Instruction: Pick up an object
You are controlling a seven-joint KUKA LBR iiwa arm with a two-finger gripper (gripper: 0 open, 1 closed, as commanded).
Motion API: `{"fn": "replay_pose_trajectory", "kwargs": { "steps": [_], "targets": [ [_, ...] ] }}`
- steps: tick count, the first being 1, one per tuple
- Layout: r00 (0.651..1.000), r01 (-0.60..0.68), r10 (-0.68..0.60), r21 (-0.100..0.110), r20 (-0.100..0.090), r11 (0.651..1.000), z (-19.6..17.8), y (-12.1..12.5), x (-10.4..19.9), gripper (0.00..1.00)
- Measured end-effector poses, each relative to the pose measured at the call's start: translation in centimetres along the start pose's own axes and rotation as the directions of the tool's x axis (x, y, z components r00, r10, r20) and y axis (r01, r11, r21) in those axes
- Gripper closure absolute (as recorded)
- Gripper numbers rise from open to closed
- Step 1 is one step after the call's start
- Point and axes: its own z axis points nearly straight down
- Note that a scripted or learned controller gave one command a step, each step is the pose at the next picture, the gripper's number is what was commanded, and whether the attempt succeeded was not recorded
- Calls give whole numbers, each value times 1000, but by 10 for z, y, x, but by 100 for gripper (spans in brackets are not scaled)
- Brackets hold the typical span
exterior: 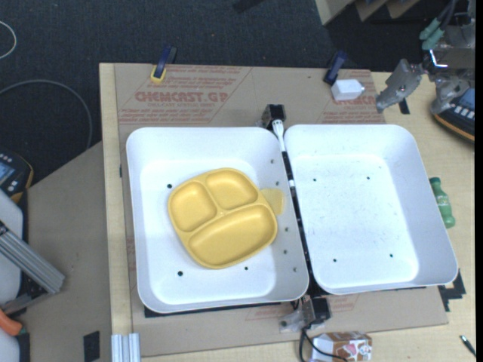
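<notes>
Inside the left bin, toward its middle and slightly right of centre, lies a yellow divided plate. It is a glossy, rounded-cornered plastic dish with three compartments: two smaller ones side by side along its upper edge and one long one across its lower half. It lies flat, open side up, and is turned somewhat, so that its long axis runs from lower left to upper right across the bin, with the two small wells pointing toward the far side of the surface. A small paler yellow piece pokes out from under its right edge, near the wall between the bins; what it is cannot be told.

Beside it on the right sits the right bin, its white floor speckled with dark flecks. Both bins rest on a brown cardboard sheet printed with red lettering.

At the upper right corner of the view, well apart from the plate and beyond the right bin's far corner, hangs the gripper, a grey metal part. Whether it is open or closed cannot be told from here, and nothing is visibly held in it.
</notes>
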Motion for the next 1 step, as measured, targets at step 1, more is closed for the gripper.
{"fn": "replay_pose_trajectory", "kwargs": {
  "steps": [1],
  "targets": [
    [1000, 4, -4, -3, -2, 1000, -66, -41, 77, 0]
  ]
}}
